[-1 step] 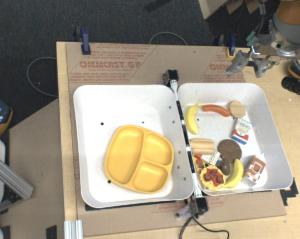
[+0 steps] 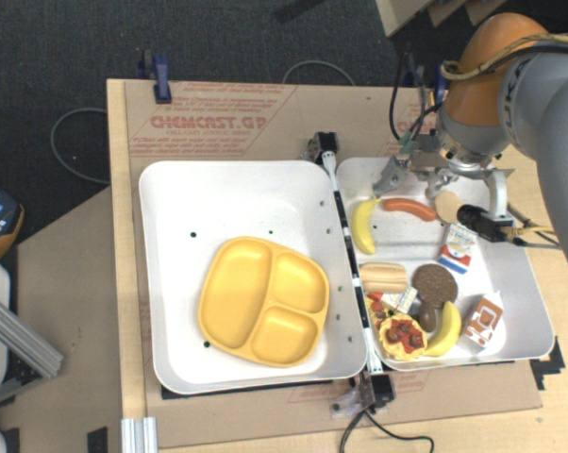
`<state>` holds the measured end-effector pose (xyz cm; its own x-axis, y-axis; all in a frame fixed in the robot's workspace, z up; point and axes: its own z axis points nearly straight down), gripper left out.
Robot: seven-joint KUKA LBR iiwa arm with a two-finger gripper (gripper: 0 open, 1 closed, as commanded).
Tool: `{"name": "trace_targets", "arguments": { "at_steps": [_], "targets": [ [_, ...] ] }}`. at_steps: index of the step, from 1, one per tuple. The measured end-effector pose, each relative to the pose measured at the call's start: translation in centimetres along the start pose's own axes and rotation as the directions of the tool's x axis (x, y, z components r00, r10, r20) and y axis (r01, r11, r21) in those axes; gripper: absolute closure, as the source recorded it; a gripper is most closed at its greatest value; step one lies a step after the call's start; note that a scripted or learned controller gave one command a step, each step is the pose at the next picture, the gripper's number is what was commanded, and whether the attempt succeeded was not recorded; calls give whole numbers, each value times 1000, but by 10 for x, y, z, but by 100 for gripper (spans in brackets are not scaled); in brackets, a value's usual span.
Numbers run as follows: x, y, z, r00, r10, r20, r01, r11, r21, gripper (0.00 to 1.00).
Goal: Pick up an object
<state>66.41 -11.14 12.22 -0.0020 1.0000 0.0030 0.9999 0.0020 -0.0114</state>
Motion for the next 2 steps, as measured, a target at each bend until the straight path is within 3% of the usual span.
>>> {"name": "trace_targets", "arguments": {
  "at_steps": [1,2],
  "targets": [
    [-32,-6,41,1000,4,3,-4,1000,-6,0],
    [-30,-3,26,1000,3,3,-3,1000,-14,100]
  ]
}}
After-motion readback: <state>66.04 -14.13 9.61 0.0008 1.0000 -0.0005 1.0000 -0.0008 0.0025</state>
